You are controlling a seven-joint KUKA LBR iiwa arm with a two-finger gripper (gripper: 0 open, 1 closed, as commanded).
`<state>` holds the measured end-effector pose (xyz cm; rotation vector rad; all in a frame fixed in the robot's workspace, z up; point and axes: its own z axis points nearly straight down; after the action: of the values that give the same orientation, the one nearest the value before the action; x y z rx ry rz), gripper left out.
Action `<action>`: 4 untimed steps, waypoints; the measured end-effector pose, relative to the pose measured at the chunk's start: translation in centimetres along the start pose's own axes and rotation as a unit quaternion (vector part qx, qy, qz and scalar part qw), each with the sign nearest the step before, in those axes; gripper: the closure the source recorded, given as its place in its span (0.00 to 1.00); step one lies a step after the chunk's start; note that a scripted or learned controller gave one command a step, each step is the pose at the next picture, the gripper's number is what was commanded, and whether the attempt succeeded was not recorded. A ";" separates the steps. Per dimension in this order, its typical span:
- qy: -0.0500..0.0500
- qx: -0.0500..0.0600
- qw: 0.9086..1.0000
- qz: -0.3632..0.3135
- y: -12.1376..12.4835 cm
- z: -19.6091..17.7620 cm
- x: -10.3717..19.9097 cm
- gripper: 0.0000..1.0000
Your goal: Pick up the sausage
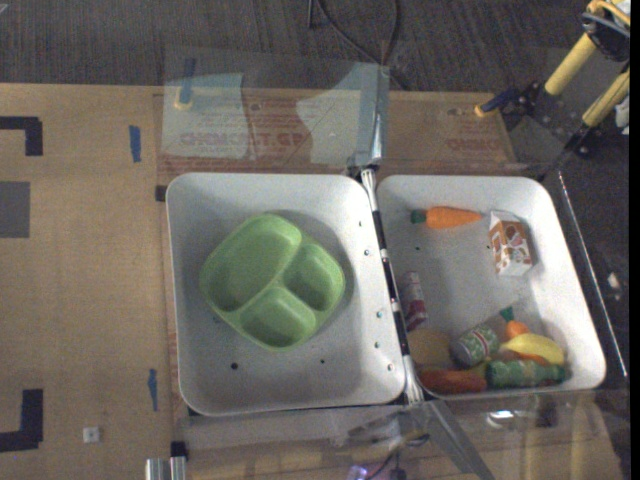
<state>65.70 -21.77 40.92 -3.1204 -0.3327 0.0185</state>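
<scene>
Sausage (452,380) is lying along the right bin's (560,218) near wall, crowding against a green item (523,373) and other toy food, so I'm expecting a tight grab; can't tell the pincer's state.

Two white bins: left bin (200,368), right bin (570,298). Lime-green divided plate (272,280) in the left one. In the right one: orange carrot (455,217) with green tip; small carton (510,245), white with brown and orange print; dark red-brown sausage (413,301) with pale bands; tan round piece (431,347); grey-green can (476,345) with red label; yellow banana-like piece (535,347); red-orange pepper-like piece (455,380); green item (525,373) with darker mottling. Tan cardboard-coloured table (80,298) with black corner marks, blue tape strips, faded reddish lettering. Dark grey carpet (200,13) with fine weave. Yellow bars (575,58) at upper right.
</scene>
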 end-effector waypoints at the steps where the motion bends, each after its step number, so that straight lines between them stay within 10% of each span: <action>1: 0.004 -0.002 0.995 -0.101 0.3 -2.3 0.4 1.00; 2: 0.002 0.000 1.000 -0.017 -7.3 -2.2 1.6 1.00; 3: 0.003 -0.002 0.997 -0.082 0.2 -2.2 0.4 1.00; 4: 0.001 -0.001 0.997 -0.082 -11.5 -2.2 2.7 1.00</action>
<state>65.94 -9.94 43.17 -3.0826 -0.5872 0.0134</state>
